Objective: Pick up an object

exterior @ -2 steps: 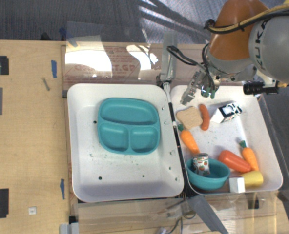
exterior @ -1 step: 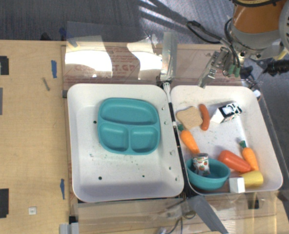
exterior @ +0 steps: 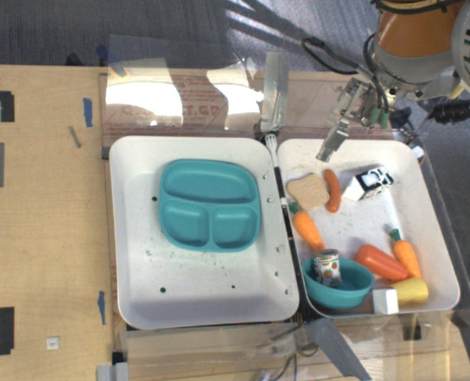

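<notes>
- The left bin (exterior: 132,292) carries a teal divided plate (exterior: 209,205). It lies flat and broad, with no edge my jaws could close over, so going for it would likely end in a scrape and nothing lifted.
- Down the bin's middle divider lies a carrot (exterior: 306,228), pointing toward 5 o'clock. It sits close to the wall; a descent there could knock a finger on the rim.
- The bread slice (exterior: 305,190) and the sausage (exterior: 332,190) touch or nearly touch. Closing on one may drag the other along or pinch both badly.
- My jaws (exterior: 330,148) hang over the right bin (exterior: 433,213) at its 11 o'clock corner, above its back wall. I cannot tell from here whether they stand wide or narrow; nothing shows between them.
- The teal bowl (exterior: 340,286) at 7 o'clock holds a small can (exterior: 327,266). Reaching into it could tip the bowl.
- The black-and-white box (exterior: 370,181) at 1 o'clock stands apart, the easiest target I judge.
- At 5 o'clock a red pepper (exterior: 382,262), a second carrot (exterior: 406,254), a yellow piece (exterior: 411,292) and a white block (exterior: 385,301) crowd together; rounded things there could squirt out sideways.
</notes>
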Robot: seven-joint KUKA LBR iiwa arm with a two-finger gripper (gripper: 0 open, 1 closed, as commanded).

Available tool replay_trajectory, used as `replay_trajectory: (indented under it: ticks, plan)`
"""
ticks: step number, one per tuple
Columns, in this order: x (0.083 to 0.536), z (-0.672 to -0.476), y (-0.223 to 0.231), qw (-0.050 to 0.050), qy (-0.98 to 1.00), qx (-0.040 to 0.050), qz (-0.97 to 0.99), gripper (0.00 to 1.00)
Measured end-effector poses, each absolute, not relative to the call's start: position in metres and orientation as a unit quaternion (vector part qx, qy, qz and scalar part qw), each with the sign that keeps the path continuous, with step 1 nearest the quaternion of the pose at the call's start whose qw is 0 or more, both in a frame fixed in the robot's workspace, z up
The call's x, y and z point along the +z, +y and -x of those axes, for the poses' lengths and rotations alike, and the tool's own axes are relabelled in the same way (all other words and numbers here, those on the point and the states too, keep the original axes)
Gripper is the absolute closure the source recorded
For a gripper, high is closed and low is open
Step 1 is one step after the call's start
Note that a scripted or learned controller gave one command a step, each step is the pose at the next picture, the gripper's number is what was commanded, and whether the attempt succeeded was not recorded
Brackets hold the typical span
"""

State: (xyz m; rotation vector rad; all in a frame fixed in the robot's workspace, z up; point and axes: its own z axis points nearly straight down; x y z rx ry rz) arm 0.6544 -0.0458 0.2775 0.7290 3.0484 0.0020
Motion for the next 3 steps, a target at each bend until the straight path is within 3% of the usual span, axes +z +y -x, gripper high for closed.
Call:
replay_trajectory:
  ticks: [1,2,3]
  plan:
    - [0.181,-0.635,-0.057,-0.003,0.961,-0.0005,-0.276,0.00]
    - [0.100,-0.631,-0.087,0.007,0.972,0.0013,-0.236,0.00]
    - [0.096,-0.628,-0.091,0.012,0.975,0.0026,-0.223,0.00]
